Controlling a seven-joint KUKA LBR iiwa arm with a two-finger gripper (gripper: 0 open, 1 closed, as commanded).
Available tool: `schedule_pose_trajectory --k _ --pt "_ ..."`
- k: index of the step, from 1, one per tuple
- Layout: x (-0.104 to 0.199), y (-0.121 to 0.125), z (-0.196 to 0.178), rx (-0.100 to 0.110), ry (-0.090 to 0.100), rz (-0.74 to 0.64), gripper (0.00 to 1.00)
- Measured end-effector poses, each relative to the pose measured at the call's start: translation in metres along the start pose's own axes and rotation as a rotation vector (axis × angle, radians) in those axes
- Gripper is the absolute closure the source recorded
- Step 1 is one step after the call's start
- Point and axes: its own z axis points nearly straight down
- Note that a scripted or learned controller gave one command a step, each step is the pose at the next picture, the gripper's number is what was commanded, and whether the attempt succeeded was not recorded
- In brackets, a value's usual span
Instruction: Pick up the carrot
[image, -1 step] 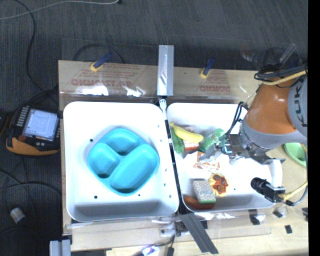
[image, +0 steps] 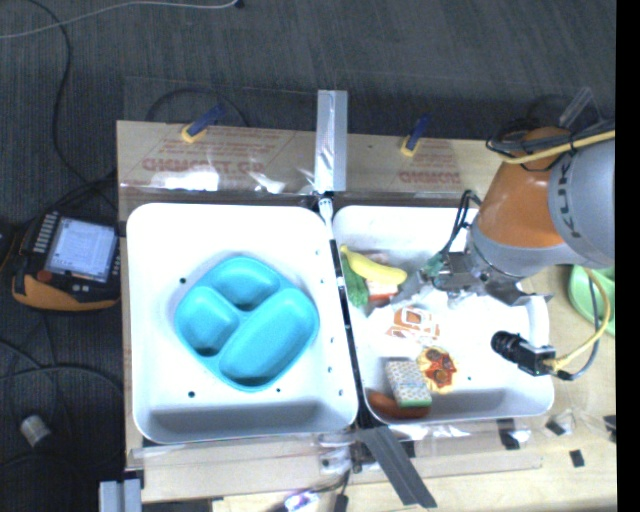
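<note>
Arm over right bin, carrot not yet lifted.
Gripper (image: 418, 283) hangs beside the carrot (image: 378, 295), lying at the bin's left wall under the banana (image: 372, 267); can't tell claw state; blue tray (image: 247, 320) fills the other of 2 bins.

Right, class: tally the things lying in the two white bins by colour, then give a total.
Blue: 1, divided tray
Yellow: 1, banana-shaped piece
Orange with green: 1, carrot
White and orange: 1, printed packet
Red and yellow: 1, patterned piece
Grey-green: 1, block
Red-brown: 1, piece under the block
Total: 7
</note>
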Motion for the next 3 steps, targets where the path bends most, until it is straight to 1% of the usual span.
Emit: schedule_pose_trajectory --k 1,2,3 --pt "-0.037 0.075 -0.03 -0.002 -0.001 0.024 0.0" --pt "-0.033 0.119 0.029 -0.001 -0.004 -0.086 0.0" --pt "-0.034 0.119 0.029 -0.002 -0.004 -0.347 0.0"
